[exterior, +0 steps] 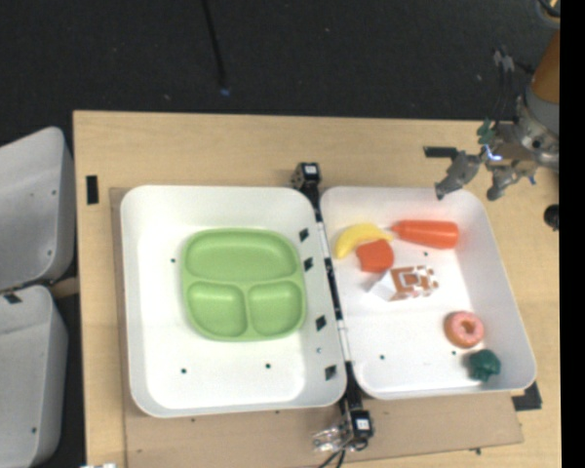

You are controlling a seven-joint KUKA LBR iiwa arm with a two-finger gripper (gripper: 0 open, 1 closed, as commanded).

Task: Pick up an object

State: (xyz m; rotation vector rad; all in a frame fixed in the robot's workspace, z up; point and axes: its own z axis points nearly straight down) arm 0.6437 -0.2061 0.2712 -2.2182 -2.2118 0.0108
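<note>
The carrot (pixel 427 232) lies in the right bin (pixel 497 261) near its far wall, long axis running across the view, almost level. Its thicker end seems to point toward the right wall and its narrower end toward the banana (pixel 359 237), though the picture is too soft to be sure which end tapers. The banana, one only, is a short yellow curve just left of the carrot, its long axis tilted down toward the divider between the bins.

Counted, the right bin holds six things, one of each: the carrot, the banana, an orange-red block (pixel 374 255) touching the banana's lower edge, a small white and brown patterned piece (pixel 407 283) just below the block, a pink doughnut (pixel 463 329) toward the near right, and a dark green lump (pixel 484 364) in the near right corner, just beside the doughnut.

The left bin (pixel 141 359) holds one thing, a green divided plate (pixel 242 282) with three compartments, one wide one at the far side and two smaller ones at the near side. It sits in the middle of that bin.

The gripper (pixel 473 178) hangs at the far right corner of the right bin, over its rim, above and to the right of the carrot and apart from it. Its two fingers are spread and nothing is between them. The wooden bench (pixel 273 139) bears both bins side by side.
</note>
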